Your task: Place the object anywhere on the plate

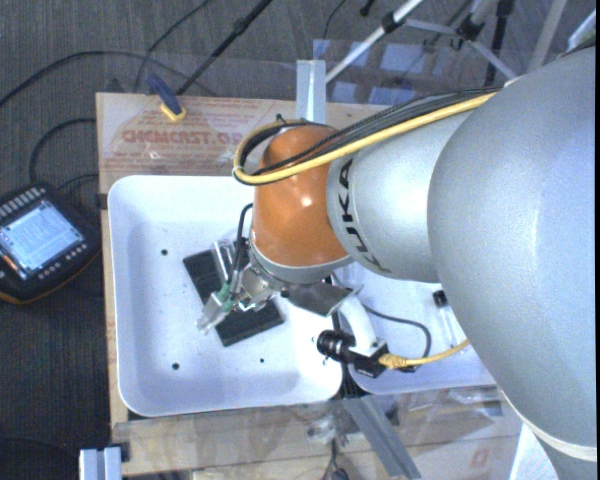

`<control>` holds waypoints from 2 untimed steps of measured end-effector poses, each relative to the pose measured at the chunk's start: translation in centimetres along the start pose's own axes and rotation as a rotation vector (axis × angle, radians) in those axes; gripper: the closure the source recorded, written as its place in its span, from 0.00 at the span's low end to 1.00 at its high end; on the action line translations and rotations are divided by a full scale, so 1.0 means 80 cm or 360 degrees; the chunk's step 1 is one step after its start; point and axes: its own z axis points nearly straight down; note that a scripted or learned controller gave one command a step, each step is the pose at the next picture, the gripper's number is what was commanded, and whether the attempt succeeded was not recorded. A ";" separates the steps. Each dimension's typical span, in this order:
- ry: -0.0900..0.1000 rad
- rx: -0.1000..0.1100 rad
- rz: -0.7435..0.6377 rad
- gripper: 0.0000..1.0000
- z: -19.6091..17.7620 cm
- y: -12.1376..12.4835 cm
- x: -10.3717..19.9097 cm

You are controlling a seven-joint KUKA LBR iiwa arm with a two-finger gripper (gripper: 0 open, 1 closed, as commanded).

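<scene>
My gripper (226, 298) hangs low over the left white bin (140, 368), below the orange wrist band (290, 208). Its two black fingers (202, 271) are spread apart, one up-left and one down-right, so it is open. A small silver and green piece (216, 308) pokes out between them, close to the bin floor. I cannot tell whether it is a loose object or part of the gripper. The wrist hides the bin floor right behind it.
The big grey arm covers most of the right bin (450, 368). A black cable plug with a yellow lead (355, 351) hangs over the wall between the bins. A teach pendant (30, 238) lies left of the bench. Bare floor shows in the left bin's left and front parts.
</scene>
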 end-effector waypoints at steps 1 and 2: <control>-0.0012 -0.0027 -0.0407 0.00 0.096 0.028 0.042; -0.0010 -0.0029 -0.0403 1.00 0.086 0.029 0.041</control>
